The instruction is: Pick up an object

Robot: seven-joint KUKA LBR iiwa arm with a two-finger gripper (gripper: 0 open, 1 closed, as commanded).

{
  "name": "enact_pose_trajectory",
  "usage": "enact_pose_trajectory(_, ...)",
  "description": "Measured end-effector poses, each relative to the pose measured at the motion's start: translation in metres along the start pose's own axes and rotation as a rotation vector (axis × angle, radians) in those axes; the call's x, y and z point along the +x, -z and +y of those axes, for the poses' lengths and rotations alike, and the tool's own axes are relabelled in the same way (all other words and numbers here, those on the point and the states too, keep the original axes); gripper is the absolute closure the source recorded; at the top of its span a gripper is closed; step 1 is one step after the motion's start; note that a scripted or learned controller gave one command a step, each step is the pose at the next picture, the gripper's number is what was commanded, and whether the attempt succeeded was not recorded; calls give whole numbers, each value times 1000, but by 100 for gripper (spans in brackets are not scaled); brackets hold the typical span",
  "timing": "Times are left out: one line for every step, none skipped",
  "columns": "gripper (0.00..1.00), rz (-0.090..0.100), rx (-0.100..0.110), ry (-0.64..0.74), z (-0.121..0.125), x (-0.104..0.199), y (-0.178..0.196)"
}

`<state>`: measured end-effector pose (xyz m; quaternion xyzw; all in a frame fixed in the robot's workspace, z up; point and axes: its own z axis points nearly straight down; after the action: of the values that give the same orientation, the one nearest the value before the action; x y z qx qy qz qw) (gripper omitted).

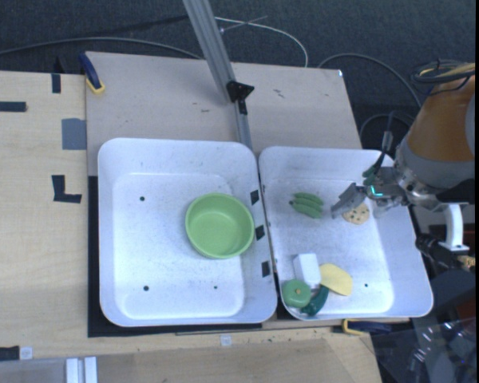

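At the right of the frame, over the right-hand bin (399,282), the gripper (353,204) hangs with its fingers spread apart, gripping nothing; a tan cracker-like piece (356,214) lies just below them. A green pod-shaped toy (307,205) rests to their left. A white block (306,265), yellow piece (336,279) and green-teal object (301,295) crowd the bin's lower edge. A green bowl (219,226) sits in the left bin (128,294).

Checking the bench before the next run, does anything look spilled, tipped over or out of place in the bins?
Nothing stands out. The green bowl sits upright in the left bin; small items cluster in the right bin, nothing spilled.
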<state>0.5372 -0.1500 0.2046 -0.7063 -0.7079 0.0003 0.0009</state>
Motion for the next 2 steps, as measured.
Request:
enact_pose_trajectory(0, 0, 7, -1, -3, 2, -65)
enact_pose_trajectory(0, -3, -1, -1, -3, 2, -117)
